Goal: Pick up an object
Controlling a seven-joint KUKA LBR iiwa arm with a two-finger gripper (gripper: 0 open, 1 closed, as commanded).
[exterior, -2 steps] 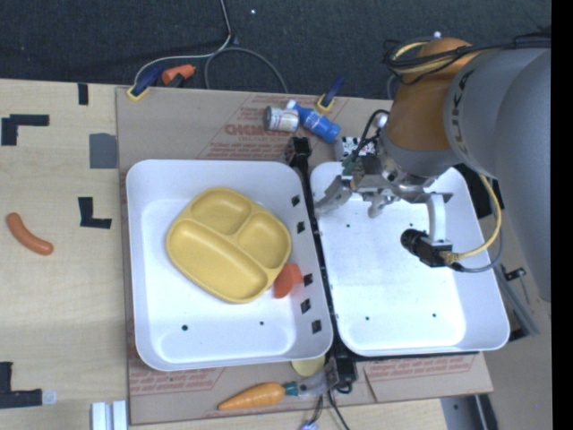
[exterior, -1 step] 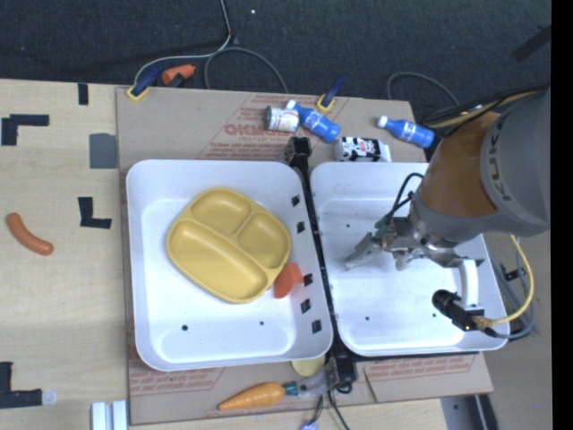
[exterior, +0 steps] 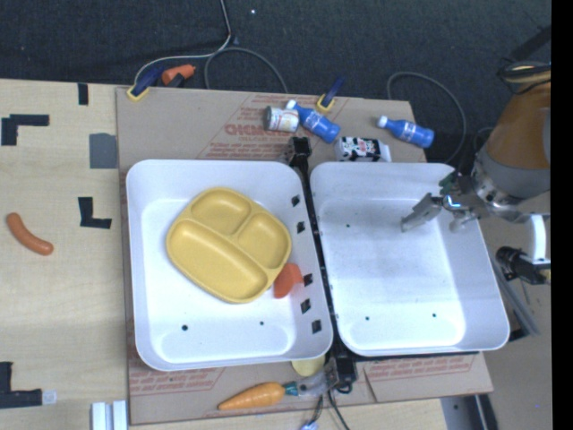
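A yellow divided plate [exterior: 228, 242] lies in the left bin [exterior: 152, 330]. A small red-orange object [exterior: 287, 280] rests against the plate's right edge, near the wall between the bins. My gripper [exterior: 431, 219] hangs over the upper right part of the right bin [exterior: 403, 325], close to its far right corner. Its fingers [exterior: 417, 214] are spread and open, with nothing between them. The gripper is well to the right of the plate and the red-orange object.
Behind the bins on the cardboard lie two blue bottles [exterior: 319, 124] [exterior: 407, 132] and a small dark packet [exterior: 363, 149]. A toy carrot [exterior: 254, 396] lies in front of the bins. A sausage [exterior: 29, 234] lies on the table far left.
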